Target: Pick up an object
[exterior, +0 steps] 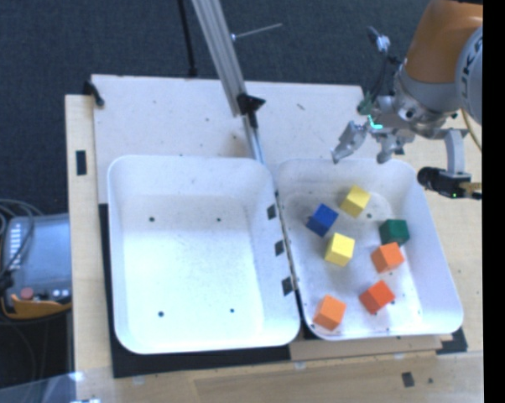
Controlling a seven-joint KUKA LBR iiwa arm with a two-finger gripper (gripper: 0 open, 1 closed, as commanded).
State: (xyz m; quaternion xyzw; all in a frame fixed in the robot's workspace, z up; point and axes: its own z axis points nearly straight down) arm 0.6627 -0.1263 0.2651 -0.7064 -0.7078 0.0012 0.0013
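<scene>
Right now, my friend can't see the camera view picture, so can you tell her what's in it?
A grey and orange robot arm's gripper hangs open above the far edge of the right white bin, holding nothing. That bin holds seven small blocks: two yellow, one blue, one green and three orange. The left white bin sits beside it.

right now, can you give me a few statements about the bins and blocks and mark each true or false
1. All the blocks lie in the right bin. True.
2. There are two yellow blocks. True.
3. The blue block sits in the left bin. False: it lies in the right bin, near the dividing rims.
4. The gripper holds the green block. False: the jaws are apart with nothing between them, above the right bin's far rim, and the green block rests on the bin floor.
5. The green block is next to an orange block. True.
</scene>
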